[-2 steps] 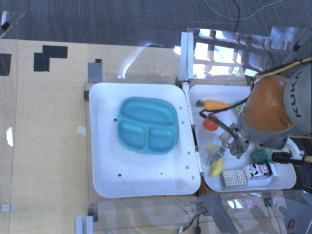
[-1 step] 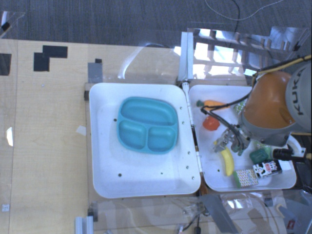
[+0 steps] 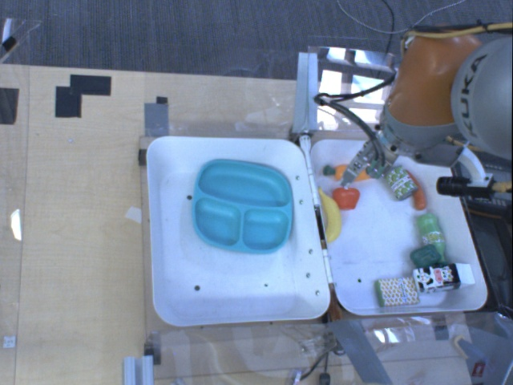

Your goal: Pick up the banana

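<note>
The yellow banana (image 3: 330, 215) lies along the left wall of the right bin (image 3: 365, 251), curving toward the near side. My gripper (image 3: 354, 175) hangs over the far part of that bin, up and to the right of the banana's far end. It is just above a small red fruit (image 3: 347, 199) and an orange carrot-like piece (image 3: 355, 172). The gripper is apart from the banana, which rests on the bin floor.
The left bin (image 3: 172, 279) holds a blue divided plate (image 3: 242, 205). In the right bin are a small can (image 3: 398, 181), a green bottle (image 3: 430, 229), a dark green item (image 3: 425, 255), a milk carton (image 3: 443, 277) and a patterned box (image 3: 397, 291).
</note>
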Available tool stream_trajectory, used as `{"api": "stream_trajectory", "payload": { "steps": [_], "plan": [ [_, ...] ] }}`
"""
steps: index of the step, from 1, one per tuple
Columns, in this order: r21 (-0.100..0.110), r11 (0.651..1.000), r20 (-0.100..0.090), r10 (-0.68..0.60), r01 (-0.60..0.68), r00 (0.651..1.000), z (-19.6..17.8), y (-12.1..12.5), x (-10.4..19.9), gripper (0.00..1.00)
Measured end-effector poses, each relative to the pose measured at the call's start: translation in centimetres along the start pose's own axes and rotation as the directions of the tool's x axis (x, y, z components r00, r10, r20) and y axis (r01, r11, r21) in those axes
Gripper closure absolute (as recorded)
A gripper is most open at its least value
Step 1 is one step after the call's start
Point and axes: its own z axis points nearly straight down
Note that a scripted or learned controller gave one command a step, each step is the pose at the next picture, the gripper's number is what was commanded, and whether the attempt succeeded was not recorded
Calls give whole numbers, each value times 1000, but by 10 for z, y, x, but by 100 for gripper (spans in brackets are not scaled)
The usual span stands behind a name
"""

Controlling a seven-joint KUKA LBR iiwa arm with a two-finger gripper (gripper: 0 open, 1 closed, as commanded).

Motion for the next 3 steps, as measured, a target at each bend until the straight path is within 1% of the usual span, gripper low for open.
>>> {"api": "stream_trajectory", "payload": {
  "steps": [1,2,3],
  "plan": [
    [1,1000,-1,0,0,1000,0,0,0,0],
    [-1,997,3,78,-78,997,98,-28,-26,0],
    [1,967,1,255,-255,967,0,-28,-15,0]
  ]
}}
